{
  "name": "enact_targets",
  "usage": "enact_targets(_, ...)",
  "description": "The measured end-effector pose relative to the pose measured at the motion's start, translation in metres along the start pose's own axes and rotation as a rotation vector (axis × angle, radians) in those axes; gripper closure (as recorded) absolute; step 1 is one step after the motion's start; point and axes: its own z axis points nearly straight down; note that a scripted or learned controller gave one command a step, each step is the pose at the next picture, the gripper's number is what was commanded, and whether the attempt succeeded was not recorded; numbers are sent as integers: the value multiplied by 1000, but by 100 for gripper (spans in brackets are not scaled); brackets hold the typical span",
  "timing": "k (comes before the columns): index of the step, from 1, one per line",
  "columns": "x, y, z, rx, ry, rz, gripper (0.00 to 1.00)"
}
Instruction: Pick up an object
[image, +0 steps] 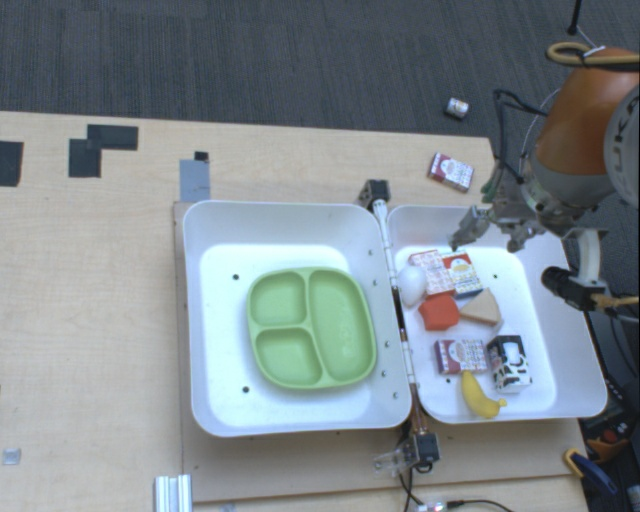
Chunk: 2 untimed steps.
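The right bin (570, 330) holds several toy foods. A white egg (410, 283) lies by its left wall, with a red-and-white carton (446, 270) beside it. Below them are a red block (439, 312) and a bread slice (482, 309). Nearer the front lie a small brown carton (459, 355), a black-and-white cow-patterned item (511, 363) and a yellow banana (482, 397). My gripper (492, 232) hangs over the bin's back edge, above and to the right of the red-and-white carton. It is open, with nothing between its fingers (466, 229).
The left bin (215, 300) holds a green divided plate (311, 327). A small red carton (451, 171) lies on the bench behind the right bin. A small can (458, 107) sits on the dark floor. The arm's orange band (585, 110) rises at the right.
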Motion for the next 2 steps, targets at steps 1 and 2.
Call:
enact_targets(1, -11, -26, 113, -15, -4, 1, 0)
enact_targets(2, -39, -101, 122, -23, -9, 3, 0)
